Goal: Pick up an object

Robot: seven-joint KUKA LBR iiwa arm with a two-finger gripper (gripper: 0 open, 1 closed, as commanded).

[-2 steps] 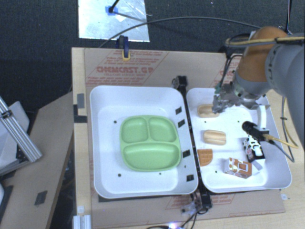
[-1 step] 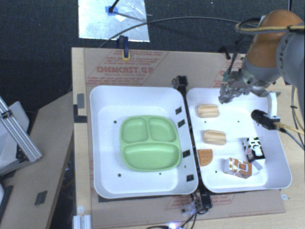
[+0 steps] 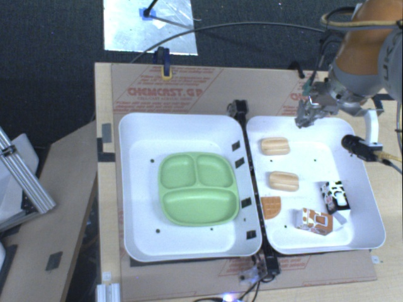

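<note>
While the fingers point(image 3: 306, 115), their spread unreadable from here, are hanging over the right bin's point(image 3: 371, 231) far edge, the nearest bread roll point(image 3: 274, 146) is risking a glancing miss.

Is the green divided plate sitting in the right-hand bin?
No. The green divided plate lies in the left bin; the right bin holds the smaller items.

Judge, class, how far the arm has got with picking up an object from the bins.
Done: nothing looks lifted. The two bread rolls, the brown wedge, the giraffe-patterned block and the cow-patterned block all lie in the right bin. In hand: the gripper sits above that bin's far rim, carrying nothing visible. Left: descend, grasp, lift.
</note>
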